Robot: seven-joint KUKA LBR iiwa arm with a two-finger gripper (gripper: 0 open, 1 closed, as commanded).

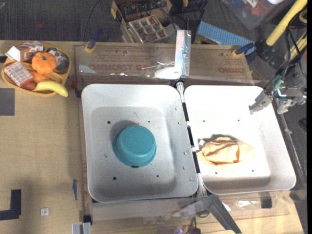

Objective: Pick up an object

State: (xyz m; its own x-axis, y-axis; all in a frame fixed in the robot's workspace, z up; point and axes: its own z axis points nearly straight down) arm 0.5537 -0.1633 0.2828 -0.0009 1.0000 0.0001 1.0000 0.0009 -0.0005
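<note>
Two candidates — teal bowl (135, 146) left-centre, limp cloth (225, 150) lower right; gripper (262, 101), finger state indiscernible, risks sliding off either.

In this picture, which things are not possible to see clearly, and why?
- Gripper, camera view: small and blurred over the right bin's far corner; open or shut cannot be told.
- Arm: cut off by the right edge.
- Flat tan and brown object in the right bin: too blurred to identify.
- Teal bowl in the left bin: upside down, so its inside is hidden.
</note>
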